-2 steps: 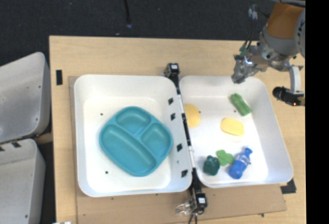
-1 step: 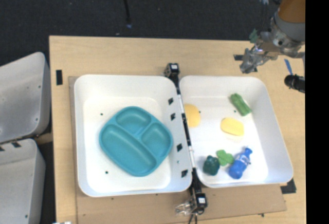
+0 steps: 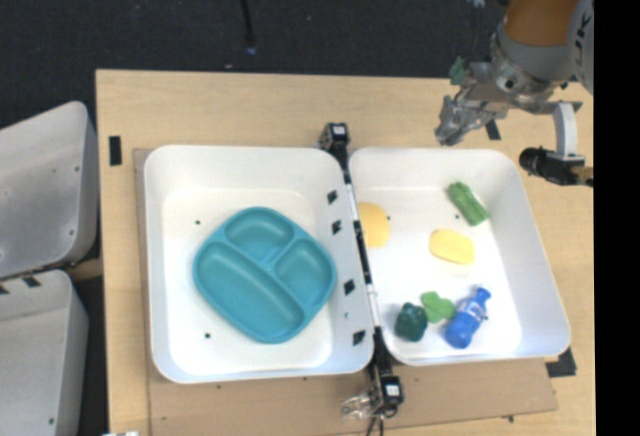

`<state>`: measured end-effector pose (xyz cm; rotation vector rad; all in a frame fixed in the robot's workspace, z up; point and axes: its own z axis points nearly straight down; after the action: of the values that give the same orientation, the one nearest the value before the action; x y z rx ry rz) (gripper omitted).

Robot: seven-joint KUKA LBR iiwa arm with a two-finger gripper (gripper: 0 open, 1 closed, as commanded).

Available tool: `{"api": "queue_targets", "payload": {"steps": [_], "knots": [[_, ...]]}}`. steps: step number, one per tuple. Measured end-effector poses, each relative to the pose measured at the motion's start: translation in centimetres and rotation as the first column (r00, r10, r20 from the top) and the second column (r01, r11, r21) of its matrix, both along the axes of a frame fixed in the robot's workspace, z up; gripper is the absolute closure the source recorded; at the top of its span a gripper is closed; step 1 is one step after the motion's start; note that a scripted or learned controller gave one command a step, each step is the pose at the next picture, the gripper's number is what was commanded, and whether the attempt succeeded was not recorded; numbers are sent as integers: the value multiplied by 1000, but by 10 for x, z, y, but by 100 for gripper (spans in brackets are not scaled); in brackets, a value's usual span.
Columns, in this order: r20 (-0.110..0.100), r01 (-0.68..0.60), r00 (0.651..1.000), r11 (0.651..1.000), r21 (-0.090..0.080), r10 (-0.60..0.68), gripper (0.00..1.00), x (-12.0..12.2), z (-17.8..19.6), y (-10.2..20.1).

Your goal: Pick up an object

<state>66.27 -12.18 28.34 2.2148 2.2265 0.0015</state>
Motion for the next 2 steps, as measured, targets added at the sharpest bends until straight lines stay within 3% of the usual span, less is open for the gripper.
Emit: {"api": "queue_targets", "payload": {"steps": [2], "knots": [[0,-2,1000,1000,1,2,100,-7,-10,106]]}}
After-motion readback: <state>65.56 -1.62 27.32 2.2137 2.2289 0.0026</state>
